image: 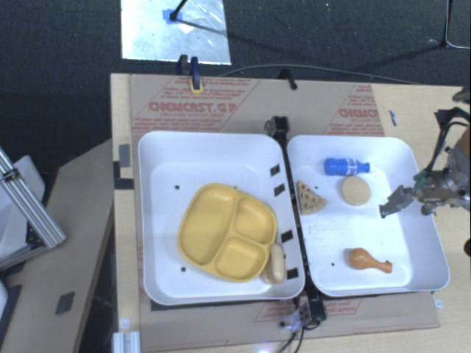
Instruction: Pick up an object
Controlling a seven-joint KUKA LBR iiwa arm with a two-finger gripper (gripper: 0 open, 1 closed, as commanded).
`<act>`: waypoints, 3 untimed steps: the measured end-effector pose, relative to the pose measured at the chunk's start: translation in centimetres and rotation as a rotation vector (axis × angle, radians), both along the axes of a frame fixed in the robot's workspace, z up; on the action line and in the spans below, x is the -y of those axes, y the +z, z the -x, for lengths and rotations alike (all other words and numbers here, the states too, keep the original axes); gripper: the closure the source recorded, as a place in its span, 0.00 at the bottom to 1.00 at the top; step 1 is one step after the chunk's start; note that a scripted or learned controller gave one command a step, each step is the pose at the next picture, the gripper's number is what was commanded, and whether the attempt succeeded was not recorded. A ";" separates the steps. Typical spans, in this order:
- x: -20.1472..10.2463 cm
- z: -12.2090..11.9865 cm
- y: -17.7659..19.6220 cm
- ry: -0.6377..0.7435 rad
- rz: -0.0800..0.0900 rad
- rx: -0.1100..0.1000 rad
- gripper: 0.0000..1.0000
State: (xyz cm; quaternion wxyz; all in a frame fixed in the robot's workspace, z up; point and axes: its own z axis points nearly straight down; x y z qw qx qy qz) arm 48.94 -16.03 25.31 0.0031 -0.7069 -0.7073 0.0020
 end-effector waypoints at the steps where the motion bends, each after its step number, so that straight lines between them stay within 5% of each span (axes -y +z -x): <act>1: 0.0 -0.2 0.4 0.003 0.002 0.009 0.00; 3: -1.0 -0.3 -9.8 0.002 0.000 0.004 0.00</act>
